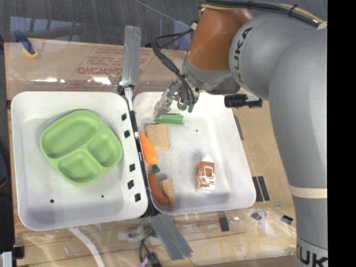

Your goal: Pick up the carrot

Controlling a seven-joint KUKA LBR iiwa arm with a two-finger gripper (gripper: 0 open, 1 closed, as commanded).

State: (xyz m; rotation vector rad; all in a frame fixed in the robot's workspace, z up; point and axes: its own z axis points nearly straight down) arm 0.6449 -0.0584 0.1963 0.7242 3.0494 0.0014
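Dark grey carpet floor (83, 4) behind a cardboard-covered bench (72, 65) under clear plastic sheeting.

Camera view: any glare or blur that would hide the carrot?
Camera view: the carrot is sharp and evenly lit by the right bin's left wall; glare sits on the plastic sheet behind the bins; the end effector looks slightly soft, casting only a faint shadow.

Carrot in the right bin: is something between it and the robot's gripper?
Yes. The gripper hangs over the far end of the bin, above a green stick. The stick and a slice of toast lie between it and the carrot, which rests against the left wall.
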